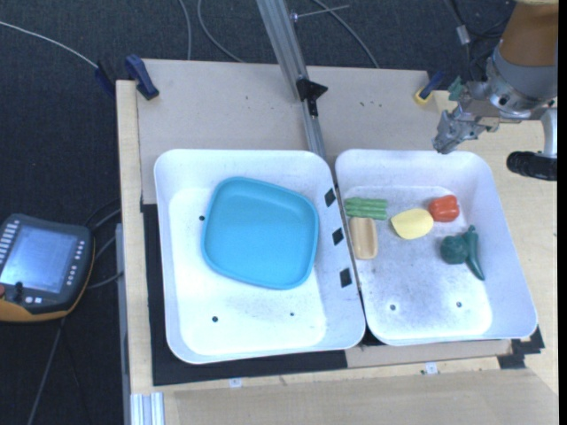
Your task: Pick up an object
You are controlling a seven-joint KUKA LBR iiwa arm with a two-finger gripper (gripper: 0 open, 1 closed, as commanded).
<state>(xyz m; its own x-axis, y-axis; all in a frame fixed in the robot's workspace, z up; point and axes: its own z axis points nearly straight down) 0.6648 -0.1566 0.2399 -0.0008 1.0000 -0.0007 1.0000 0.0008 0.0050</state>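
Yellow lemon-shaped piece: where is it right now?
In the right bin, near its middle: the yellow lemon-shaped piece lies between the tan block and the red piece.

The arm (532, 25) is cut off by the top and right edges; its pincer (452, 138) is too small and blurred to read; the handheld screen unit (40, 268) runs off the left edge — its display is illegible; the worktop (230, 104) is cropped at the bottom edge
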